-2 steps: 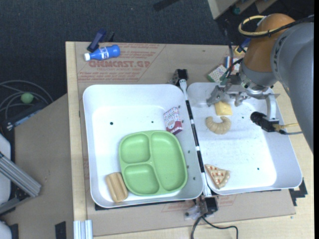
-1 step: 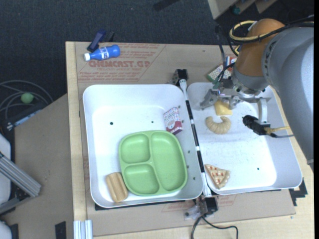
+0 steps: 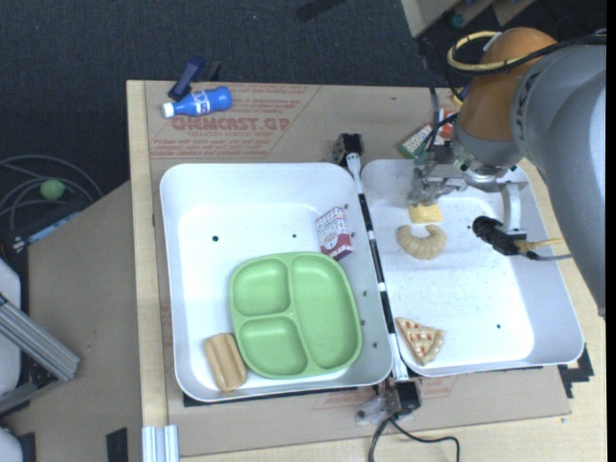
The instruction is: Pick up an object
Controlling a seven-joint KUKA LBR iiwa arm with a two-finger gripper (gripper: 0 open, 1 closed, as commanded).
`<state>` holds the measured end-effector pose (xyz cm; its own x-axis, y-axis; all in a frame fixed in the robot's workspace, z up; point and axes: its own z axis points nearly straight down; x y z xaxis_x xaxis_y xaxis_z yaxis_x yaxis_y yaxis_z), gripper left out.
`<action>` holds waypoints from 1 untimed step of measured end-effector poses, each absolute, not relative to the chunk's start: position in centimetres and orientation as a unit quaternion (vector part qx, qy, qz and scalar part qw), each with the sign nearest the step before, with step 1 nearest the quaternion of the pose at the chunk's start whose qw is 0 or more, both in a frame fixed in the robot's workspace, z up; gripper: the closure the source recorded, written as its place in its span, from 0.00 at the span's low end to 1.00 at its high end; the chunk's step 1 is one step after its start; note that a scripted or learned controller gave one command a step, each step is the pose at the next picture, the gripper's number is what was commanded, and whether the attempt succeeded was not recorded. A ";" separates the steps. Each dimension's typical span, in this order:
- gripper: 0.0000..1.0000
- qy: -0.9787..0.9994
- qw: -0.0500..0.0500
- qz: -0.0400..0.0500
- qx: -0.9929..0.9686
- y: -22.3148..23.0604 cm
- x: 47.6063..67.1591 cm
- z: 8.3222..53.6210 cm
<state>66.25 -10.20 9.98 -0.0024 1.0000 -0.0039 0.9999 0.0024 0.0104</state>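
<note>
The croissant point(image 3: 423, 242) lies in the upper left of the right bin point(image 3: 500, 316), long axis left-right, tips curving up. The gripper point(image 3: 426, 198) grips a yellow block point(image 3: 426, 213) just above it; a waffle slice point(image 3: 420, 340) sits lower left

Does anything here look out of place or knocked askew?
A blue-and-white bottle lies on its side on the bench, outside both bins. In the left bin, a small red-and-white carton sits tilted against the right wall. Nothing looks spilled or broken.
</note>
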 end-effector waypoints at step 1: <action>0.00 0.708 0.003 0.001 0.706 -10.2 66.1 9.7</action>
